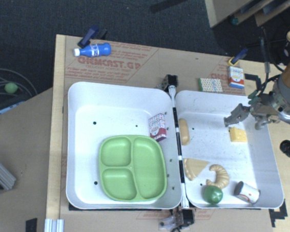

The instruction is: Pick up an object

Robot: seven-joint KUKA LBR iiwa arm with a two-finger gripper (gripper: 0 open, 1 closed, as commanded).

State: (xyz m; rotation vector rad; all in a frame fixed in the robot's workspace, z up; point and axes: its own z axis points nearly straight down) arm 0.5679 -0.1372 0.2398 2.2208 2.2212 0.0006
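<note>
Surface: a cardboard-covered surface [141, 56] over dark carpet is seen, bearing a left bin [84, 101] and a right bin [268, 167] set side by side.

Left bin: a green divided plate [132, 167] is laid toward 6 o'clock; a small red-and-white carton [157, 126] stands at about 2 o'clock of it, just beside the plate's rim.

Right bin: a yellow cheese block [238, 134] is found near 1 o'clock of the bin; a bread roll [184, 132] lies against the wall at 9 o'clock; a pale wedge [194, 168], a croissant [219, 175], a green ball [212, 194] and a small can [246, 192] are grouped along 6 o'clock.

Jaws: the gripper [248, 116] is held over the bin's upper part; the jaws appear parted, with one finger at 9 o'clock and the other at 3 o'clock, and nothing is seen between them.

Target relative to jaws: the cheese block lies near, at about 7 o'clock of the jaws, apart from them and seemingly below; it is judged the likeliest object to be picked.

Step in hand: the approach is judged to be under way; no grasp has been made.

Next move: a small shift toward 7 o'clock and a descent would be called for, so that the block is straddled before closing.
</note>
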